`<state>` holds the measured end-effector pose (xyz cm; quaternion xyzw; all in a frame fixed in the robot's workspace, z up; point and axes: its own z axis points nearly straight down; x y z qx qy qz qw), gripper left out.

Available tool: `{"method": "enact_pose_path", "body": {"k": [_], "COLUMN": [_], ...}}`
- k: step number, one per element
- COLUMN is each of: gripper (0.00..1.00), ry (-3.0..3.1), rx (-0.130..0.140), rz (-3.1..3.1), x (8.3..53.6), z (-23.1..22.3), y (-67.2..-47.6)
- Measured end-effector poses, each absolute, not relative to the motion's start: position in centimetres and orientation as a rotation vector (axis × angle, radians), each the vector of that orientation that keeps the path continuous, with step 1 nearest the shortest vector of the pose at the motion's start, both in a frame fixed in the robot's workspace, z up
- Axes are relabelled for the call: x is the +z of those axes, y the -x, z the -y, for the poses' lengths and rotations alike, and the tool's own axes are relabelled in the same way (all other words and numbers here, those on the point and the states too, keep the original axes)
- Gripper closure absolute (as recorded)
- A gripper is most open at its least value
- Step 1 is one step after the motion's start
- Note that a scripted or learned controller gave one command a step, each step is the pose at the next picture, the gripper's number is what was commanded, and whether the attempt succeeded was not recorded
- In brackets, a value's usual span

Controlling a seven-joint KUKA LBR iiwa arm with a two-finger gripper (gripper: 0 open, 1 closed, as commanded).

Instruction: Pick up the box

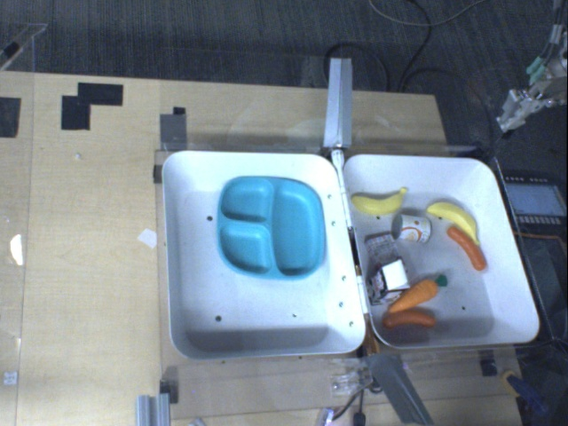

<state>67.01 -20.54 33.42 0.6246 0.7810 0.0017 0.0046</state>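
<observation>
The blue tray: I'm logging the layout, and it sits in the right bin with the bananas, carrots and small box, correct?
Not quite. The camera view shows the blue tray alone in the left bin. The bananas, carrots and small box lie in the right bin.

Two white bins [177, 264]; one blue divided tray [271, 226]. Two bananas [379, 203], two carrots [414, 295]. One box [391, 276], one can [410, 230].

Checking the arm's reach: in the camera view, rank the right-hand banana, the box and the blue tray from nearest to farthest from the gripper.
1. Right-hand banana, upper right of the right bin, closest to the gripper.
2. Box, lower left of the right bin.
3. Blue tray, in the left bin.
</observation>
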Motion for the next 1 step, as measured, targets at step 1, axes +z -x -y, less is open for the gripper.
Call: {"method": "enact_pose_path", "body": {"k": [1], "gripper": [1.00], "ry": [-1.773], "rx": [0.004], "rz": [-2.584], "x": [32.41], "z": [20.48], "y": [-62.94]}}
